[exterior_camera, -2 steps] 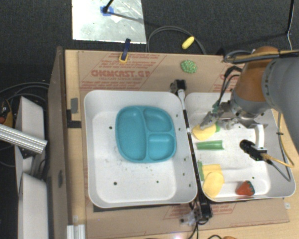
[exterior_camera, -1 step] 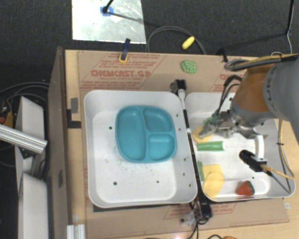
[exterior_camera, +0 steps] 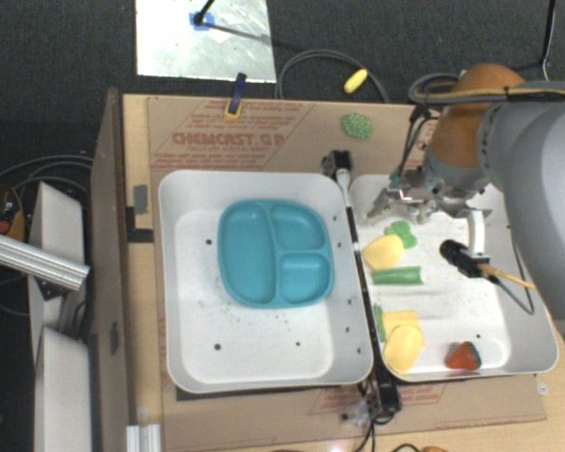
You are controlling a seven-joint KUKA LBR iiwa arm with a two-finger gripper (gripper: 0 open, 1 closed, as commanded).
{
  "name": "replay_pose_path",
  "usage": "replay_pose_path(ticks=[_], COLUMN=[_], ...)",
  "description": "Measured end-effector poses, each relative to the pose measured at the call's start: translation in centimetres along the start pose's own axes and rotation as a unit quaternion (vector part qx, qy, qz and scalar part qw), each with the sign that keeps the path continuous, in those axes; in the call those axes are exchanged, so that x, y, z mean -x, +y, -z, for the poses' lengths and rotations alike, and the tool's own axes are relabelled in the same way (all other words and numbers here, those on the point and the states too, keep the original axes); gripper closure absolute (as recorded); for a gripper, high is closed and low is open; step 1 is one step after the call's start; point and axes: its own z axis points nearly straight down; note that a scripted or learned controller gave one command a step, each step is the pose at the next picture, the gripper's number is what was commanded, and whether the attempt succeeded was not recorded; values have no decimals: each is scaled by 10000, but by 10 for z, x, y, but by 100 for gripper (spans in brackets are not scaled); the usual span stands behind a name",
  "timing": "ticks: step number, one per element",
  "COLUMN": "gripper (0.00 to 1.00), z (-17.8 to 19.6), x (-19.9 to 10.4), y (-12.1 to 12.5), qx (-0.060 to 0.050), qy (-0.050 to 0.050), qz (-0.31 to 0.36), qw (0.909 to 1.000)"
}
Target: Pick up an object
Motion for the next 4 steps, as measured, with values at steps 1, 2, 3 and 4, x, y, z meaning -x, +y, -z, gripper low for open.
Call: replay_pose_path(ticks=[1,2,3,4], gripper=[0,0,0,0], z=[-1,1,-1,6], x=[3,-9,2,32], y=[-35,-67,-60,-15], qx=[-51,-54,-32,-8], qy=[4,9,5,-6], qz=[-30,-28,-31,-14], qw=[10000,10000,10000,10000])
